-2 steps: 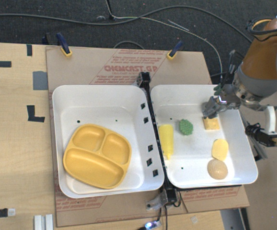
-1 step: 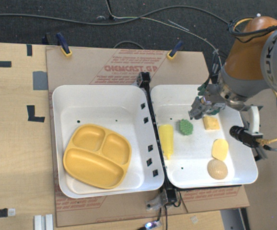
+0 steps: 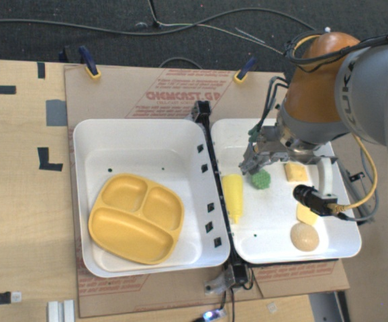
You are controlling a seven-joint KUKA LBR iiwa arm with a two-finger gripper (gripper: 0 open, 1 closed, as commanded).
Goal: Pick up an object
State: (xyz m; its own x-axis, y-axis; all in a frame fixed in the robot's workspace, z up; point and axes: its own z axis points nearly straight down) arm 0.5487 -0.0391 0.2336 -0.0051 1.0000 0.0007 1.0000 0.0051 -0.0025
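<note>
While the arm reaches in from the right, the scene reads as follows.

Gripper: the gripper (image 3: 260, 168) is low over the right bin, with dark fingers pointing down at the green object. Whether it is released or clenched cannot be told from this angle.
Contact: the green object (image 3: 260, 179) lies just under and beside the fingertips; a grasp is not visible.
Right bin: the right bin (image 3: 274, 252) contains the green object, a yellow corn cob (image 3: 233, 196) along its left wall, a pale yellow block (image 3: 295, 172), a second yellow piece (image 3: 307, 213) and a beige round item (image 3: 305, 237) near the front.
Left bin: the left bin (image 3: 113, 134) contains a yellow divided plate (image 3: 136, 217), lying flat toward the front.
Arm: the arm (image 3: 345, 79) enters from the upper right, orange band above the wrist, wrist bent downward over the right bin's rear half.
Base: both bins rest on a cardboard sheet (image 3: 174, 96) fixed by clamps.
</note>
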